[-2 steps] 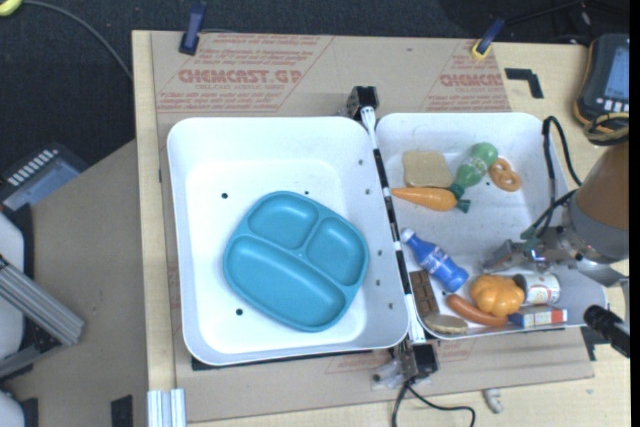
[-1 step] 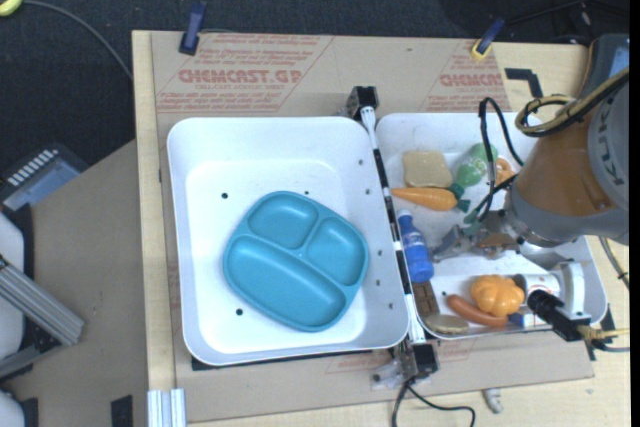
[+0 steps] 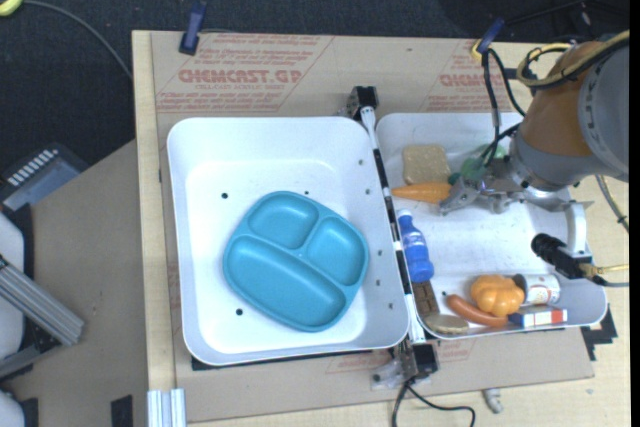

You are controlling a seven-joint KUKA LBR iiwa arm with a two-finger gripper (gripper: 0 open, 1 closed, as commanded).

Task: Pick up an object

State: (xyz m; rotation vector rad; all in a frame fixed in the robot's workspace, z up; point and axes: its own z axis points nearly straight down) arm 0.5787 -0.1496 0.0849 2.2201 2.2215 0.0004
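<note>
We see two shallow white plastic bins side by side on a bench (image 3: 300, 65) covered in printed brown paper. The left bin (image 3: 190, 215) carries a glossy blue divided plate (image 3: 295, 260), rounded, with three compartments, lying near the bin's middle. The right bin (image 3: 455, 245) holds the small stuff: a tan, rough-looking square sponge (image 3: 425, 162) near its far left corner, an orange carrot (image 3: 423, 192) just in front of it, tapering toward the left wall. A blue-and-white bottle (image 3: 414, 246) lies along that left wall. Down by the near edge we spot a smooth orange pepper-shaped piece (image 3: 496, 294), a reddish sausage shape (image 3: 470, 310) touching it, and a small white tube (image 3: 545, 317) beside them at the near right corner.

The grey arm (image 3: 580, 115), orange band above the wrist, comes in from the right, bent low over the far side of the right bin. Its gripper (image 3: 462, 193) sits at the carrot's blunt right end; whether it is spread or closed, we cannot tell.
</note>
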